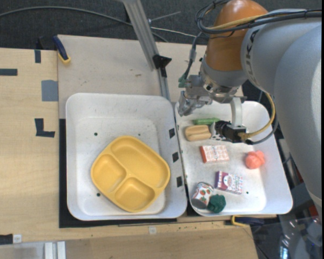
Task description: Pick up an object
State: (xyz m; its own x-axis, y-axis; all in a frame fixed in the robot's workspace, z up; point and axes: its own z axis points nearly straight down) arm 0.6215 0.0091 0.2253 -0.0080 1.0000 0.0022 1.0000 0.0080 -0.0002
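The grey robot arm with the orange band [235,26] is reaching in from the right and taking up the upper right of the view, its wrist hanging over the top left corner of the right bin. Under it, the pale wooden table [21,161] is carrying the two shallow white plastic bins side by side; the left bin [78,144] is the wider one and the right bin [275,198] is lying partly under the arm.

A yellow plastic tray with three compartments [130,172] is sitting turned at a slant in the lower middle of the left bin.

The claw [188,104] is hovering at the right bin's upper left corner, just above and beside a tan bread-roll-shaped piece [197,133]; whether its fingers are parted or closed I cannot tell, and nothing is showing between them.

The remaining pieces are lying loose in the right bin. A green stick-like piece [205,121] is resting just above the roll. A red and white flat packet [214,154] is lying below the roll, with a small white and purple carton [229,182] lower still. A salmon-pink rounded lump [254,159] is sitting near the right wall. At the bottom edge, a small round patterned can [203,193] is touching a dark green crumpled piece [217,202].
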